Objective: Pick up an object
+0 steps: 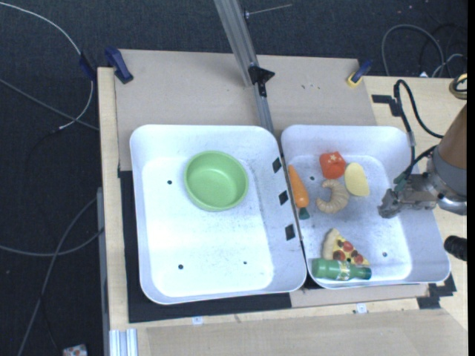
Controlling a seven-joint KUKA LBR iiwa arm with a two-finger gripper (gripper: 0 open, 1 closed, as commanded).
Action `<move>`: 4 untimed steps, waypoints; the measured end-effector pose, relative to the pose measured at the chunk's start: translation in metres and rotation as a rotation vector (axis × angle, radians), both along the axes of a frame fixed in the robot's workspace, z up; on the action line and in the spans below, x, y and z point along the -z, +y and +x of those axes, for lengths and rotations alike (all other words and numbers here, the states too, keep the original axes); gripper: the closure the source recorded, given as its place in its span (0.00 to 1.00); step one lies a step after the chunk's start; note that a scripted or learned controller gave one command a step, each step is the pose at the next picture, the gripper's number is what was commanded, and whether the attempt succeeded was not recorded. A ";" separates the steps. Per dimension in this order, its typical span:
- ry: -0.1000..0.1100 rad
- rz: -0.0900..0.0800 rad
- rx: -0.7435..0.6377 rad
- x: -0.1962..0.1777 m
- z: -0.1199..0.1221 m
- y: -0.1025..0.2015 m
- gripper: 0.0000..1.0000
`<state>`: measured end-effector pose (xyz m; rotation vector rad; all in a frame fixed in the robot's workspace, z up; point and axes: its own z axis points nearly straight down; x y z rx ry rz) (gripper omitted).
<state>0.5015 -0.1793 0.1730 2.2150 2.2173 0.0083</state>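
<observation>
White right bin holding 6 toys | tool hovering right of yellow lemon, jaw state unclear | nothing lifted, pick not yet done

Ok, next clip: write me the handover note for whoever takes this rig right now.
Gripper: low over the right side of the right bin, with nothing seen in it; I cannot tell if it is open or shut.
Right bin: tomato, lemon, croissant, carrot by the left wall, pizza slice and green bottle at the front.
Left bin: green bowl.
Done: no object picked up.
Left: grasp and lift one; the lemon lies closest.
</observation>
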 end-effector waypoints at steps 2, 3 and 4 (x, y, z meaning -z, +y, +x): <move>0.004 0.002 -0.005 -0.049 0.020 0.050 1.00; 0.003 0.003 -0.007 -0.055 0.030 0.114 1.00; 0.005 0.005 -0.006 -0.065 0.037 0.162 1.00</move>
